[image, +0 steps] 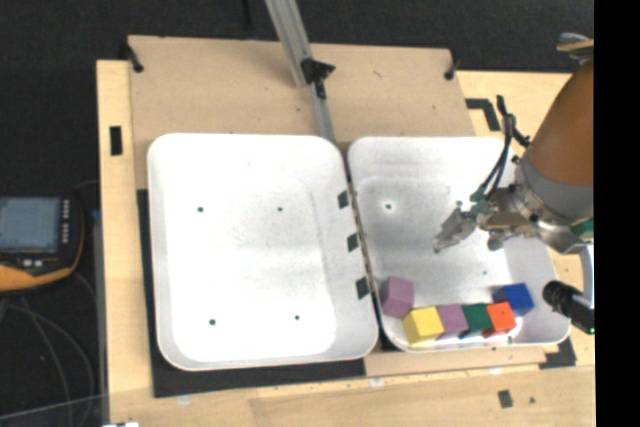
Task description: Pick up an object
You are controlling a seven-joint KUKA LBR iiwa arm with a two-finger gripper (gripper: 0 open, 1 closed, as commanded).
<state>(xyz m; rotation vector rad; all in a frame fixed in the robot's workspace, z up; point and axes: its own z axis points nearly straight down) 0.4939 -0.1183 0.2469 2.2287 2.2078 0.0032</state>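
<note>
The objects to pick from are small blocks gathered along the near edge of the right bin (420, 165). A purple block (397, 296) sits nearest the bin's near left corner, a little back from the edge. In front of it and to its right runs a row: a yellow block (423, 323), a lighter purple block (452, 318), a green block (475, 317) and an orange block (500, 317), each touching or just beside its neighbour. A blue block (515, 297) lies behind the orange one, toward the bin's near right corner.

The gripper (447, 237) hangs over the middle of the right bin, well apart from the blocks and farther from the near edge than any of them. Its thin fingers (455, 227) point toward the bin's left side, and nothing can be seen between them; how far apart they stand cannot be told from this slant. The grey arm with its orange band (566, 130) reaches in over the bin's right edge.

The left bin (250, 245) lies beside the right one, their facing edges touching, with small dark clips along the join. Both bins rest on a tan bench (380, 75). A grey metal rail (282, 0) slants across the far edge of the bench. A small handheld device (35, 230) with a screen sits off the bench's left edge.
</note>
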